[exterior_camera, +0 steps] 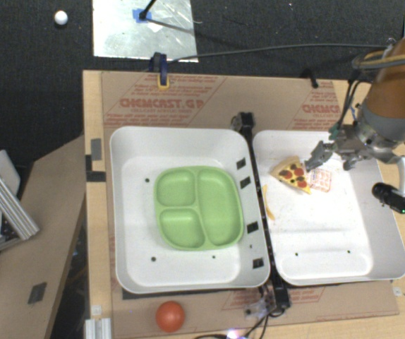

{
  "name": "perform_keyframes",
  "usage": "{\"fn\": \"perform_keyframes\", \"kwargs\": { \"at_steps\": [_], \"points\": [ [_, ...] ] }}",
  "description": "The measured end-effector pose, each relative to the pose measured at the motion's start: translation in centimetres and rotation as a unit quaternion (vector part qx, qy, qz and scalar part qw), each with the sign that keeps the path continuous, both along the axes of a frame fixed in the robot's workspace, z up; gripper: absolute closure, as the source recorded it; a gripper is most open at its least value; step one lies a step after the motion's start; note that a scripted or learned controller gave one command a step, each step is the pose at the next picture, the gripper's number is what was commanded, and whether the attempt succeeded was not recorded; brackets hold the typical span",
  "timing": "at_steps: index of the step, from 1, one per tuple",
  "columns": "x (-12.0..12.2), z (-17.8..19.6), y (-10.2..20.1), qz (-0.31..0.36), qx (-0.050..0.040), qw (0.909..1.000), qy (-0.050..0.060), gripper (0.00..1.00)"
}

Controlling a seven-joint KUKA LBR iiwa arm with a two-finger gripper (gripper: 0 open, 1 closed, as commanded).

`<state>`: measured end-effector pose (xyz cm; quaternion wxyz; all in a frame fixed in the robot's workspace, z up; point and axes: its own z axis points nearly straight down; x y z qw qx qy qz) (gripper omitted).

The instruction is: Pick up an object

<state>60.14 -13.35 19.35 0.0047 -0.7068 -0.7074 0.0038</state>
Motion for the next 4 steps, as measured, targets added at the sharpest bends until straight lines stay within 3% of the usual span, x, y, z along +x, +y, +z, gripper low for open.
{"fn": "perform_keyframes", "kwargs": {
  "at_steps": [1, 3, 4],
  "points": [
    [0.3, 0.8, 0.0, 0.001, -0.0008, 1.0, -0.007, 0.0],
    [0.6, -9.2, -0.7, 0.0, -0.0006, 1.0, -0.005, 0.0],
    [1.0, -10.3, -0.8, 0.0, -0.0022, 0.9999, -0.01, 0.0]
  ]
}}
